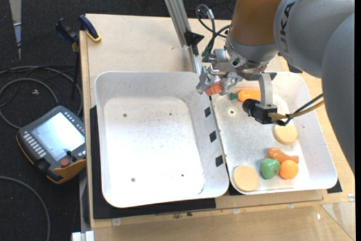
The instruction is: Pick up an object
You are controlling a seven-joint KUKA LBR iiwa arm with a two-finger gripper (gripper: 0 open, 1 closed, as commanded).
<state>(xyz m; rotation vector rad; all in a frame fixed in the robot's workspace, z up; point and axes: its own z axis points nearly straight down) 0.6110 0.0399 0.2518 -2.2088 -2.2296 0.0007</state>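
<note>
The claw is seen low over the rim between the two white bins, and a small red-orange object appears to be pinched between its nearly closed fingers, though much of it is hidden. In the right bin, an orange carrot-like piece is partly covered by the arm's black fitting. Two tan discs, a green piece and an orange ball are seen nearer the front.

Small red-orange object between jaws, lifted.

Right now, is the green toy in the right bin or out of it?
In: the green toy lies on the right bin floor.
</note>
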